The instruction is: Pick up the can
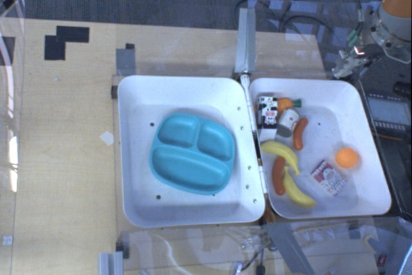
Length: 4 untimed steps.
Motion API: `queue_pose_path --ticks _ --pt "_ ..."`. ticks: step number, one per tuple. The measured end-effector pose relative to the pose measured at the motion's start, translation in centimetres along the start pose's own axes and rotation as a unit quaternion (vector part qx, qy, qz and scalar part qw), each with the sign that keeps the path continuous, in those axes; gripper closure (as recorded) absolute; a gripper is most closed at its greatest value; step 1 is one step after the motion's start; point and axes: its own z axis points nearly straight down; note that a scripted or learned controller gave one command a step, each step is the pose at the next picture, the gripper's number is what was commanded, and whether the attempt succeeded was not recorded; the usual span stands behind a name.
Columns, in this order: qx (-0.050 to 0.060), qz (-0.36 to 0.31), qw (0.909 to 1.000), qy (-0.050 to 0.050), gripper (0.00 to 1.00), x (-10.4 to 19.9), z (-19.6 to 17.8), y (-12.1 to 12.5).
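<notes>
Beyond the far right corner of the right bin (370,132), above the bench: gripper (356,56), hung from the grey arm (396,6) with its orange band, among cables and clear fixtures. Too small and cluttered to tell how far open; nothing seen between its parts. Well apart from the can (287,123), hence task judged barely begun: approach, descent, closing and lift all left to do.

In the right bin, near its left wall and towards the far edge: the can, grey, lying tilted on its side. Just beside it on the left, a small black-and-white carton (267,110); just beyond, a carrot (286,103), orange with a green top. Touching or nearly touching the can on its right, a red sausage (300,132). Nearer the front edge: a banana (283,154), a second sausage (278,175) and a second banana (297,192), closely packed. Towards the right wall: an orange ball (347,158), and beside it a red-and-white packet (327,177).

In the left bin (132,138), roughly at its centre: a blue divided plate (193,152) with three compartments, all bare.

Judged a tight pick, with neighbours on three sides of the can.
</notes>
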Motion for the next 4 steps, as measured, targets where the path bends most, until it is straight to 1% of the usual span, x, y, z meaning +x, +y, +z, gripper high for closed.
queue_pose_path --ticks 1,4 --pt "0.001 0.035 0.9994 -0.001 1.00 -3.0 -17.0 -0.7" --pt "-0.010 0.022 0.9997 -0.007 1.00 -2.4 -20.8 0.0"
